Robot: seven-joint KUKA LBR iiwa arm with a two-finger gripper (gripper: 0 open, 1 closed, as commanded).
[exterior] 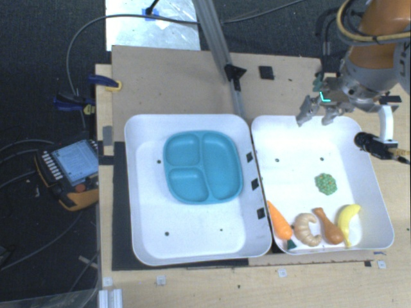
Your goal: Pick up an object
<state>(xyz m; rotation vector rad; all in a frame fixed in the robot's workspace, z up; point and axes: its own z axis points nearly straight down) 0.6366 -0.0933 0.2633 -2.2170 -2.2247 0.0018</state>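
Over the right bin's (369,165) far rim, tool (319,115) seemingly spread.

Toy foods lie in the right bin's (379,191) near corner: carrot (279,219), shrimp (308,229), drumstick (328,225), banana (347,220). Green broccoli (326,183) sits just beyond.

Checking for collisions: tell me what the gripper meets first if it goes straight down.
Probably bare floor of the right bin; the gripper hangs at its far edge, away from the food. Depth is unclear.
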